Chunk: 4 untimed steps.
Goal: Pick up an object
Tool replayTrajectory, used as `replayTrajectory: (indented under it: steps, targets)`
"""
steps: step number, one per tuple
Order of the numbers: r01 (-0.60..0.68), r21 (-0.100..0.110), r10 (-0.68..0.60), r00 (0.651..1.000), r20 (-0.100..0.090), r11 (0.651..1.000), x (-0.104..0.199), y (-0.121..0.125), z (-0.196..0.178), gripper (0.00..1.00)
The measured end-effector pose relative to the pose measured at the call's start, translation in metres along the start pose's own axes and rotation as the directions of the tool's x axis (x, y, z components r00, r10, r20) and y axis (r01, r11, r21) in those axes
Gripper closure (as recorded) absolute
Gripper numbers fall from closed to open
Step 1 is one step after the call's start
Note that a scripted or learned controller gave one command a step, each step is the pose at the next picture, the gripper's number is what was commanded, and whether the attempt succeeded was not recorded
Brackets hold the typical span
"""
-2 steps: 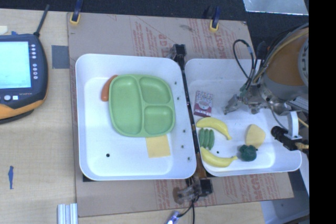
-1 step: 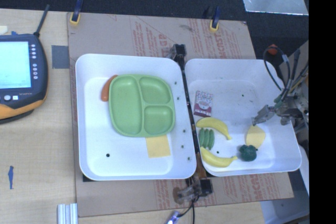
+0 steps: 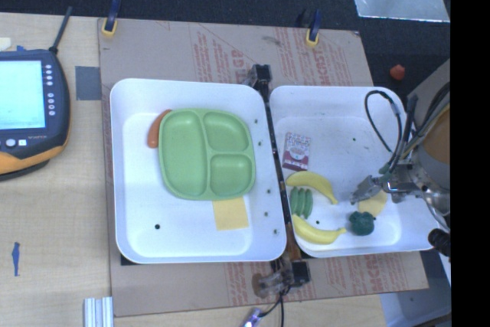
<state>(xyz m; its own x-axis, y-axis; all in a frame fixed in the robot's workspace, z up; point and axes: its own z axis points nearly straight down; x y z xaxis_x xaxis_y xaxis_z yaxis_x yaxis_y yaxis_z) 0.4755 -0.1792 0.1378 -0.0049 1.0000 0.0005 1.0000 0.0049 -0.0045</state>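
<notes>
From my feed: nearest the camera, at the bottom of the cardboard sheet (image 3: 191, 50), there's a black clamp fitting (image 3: 285, 277) with cabling where the two bins meet.

Right bin (image 3: 337, 99), near edge: a yellow banana (image 3: 315, 232) lying along the front wall, with a dark green round object (image 3: 361, 223) just right of it. Just behind those, a green pod-like piece (image 3: 301, 201) and a second banana (image 3: 312, 184) arching above it. A pale yellow piece (image 3: 373, 204) sits just above the green round object.

Gripper (image 3: 366, 191) is low in the right bin, over that pale yellow piece and beside the second banana's tip. I can't tell whether the fingers are apart or together, and can't see anything held between them. Black cable (image 3: 377, 112) loops up from the wrist.

Further back in the same bin: a small red-and-white packet (image 3: 297, 150) lying flat, apart from the fruit.

Left bin (image 3: 126, 165): yellow flat square (image 3: 231, 214) near the front, touching the lower edge of a green divided plate (image 3: 207, 154). An orange-red item (image 3: 155, 129) pokes out from the plate's far left edge.

Far left on the bench, the teach pendant (image 3: 27, 111). At the back edge of the cardboard, two blue-and-yellow clamps (image 3: 112, 16).
</notes>
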Motion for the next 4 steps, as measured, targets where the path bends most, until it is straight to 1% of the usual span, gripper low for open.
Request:
replayTrajectory:
  steps: [1,2,3,4]
  targets:
    - [-0.002,-0.002,0.002,1.0,0.001,1.0,-0.033,0.0,-0.012,0.0]
    - [0.002,0.0,-0.002,1.0,-0.001,1.0,0.015,0.0,0.029,0.0]
    - [-0.002,-0.003,0.002,1.0,0.001,1.0,-0.03,0.0,-0.051,0.0]
    - [0.002,0.0,-0.002,1.0,0.0,1.0,0.017,0.015,0.037,0.0]
